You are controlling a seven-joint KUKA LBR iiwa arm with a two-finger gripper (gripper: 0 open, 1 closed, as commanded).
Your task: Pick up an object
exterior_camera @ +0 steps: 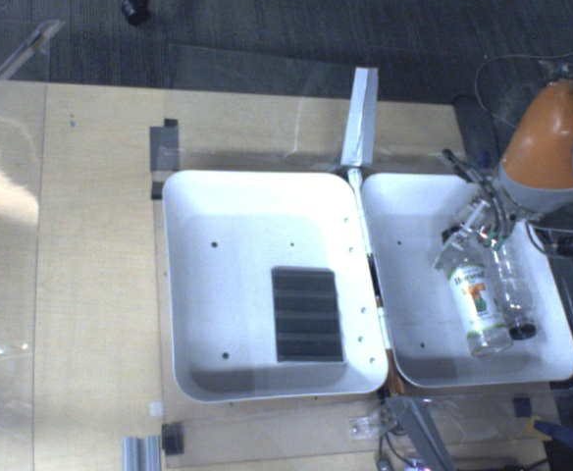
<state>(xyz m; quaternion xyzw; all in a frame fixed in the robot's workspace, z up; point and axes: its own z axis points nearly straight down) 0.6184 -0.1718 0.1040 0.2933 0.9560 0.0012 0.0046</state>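
A clear plastic bottle (476,300) with a green and orange label lies in the right bin (409,263), near its right side. Alongside it is a second clear piece ending in a small black cap (522,331). My gripper (474,228) is low over the upper end of the bottle, at or just above it; whether they touch is unclear. The grey arm with its orange band (545,143) comes in from the upper right. A black ribbed rectangular block (306,314) lies flat in the left bin (218,263), towards its front.
A grey divider strip (360,116) runs back from the seam between the two bins. Cables (551,245) hang by the right bin's far-right rim. Tan bench surface (80,263) spreads to the left of the bins.
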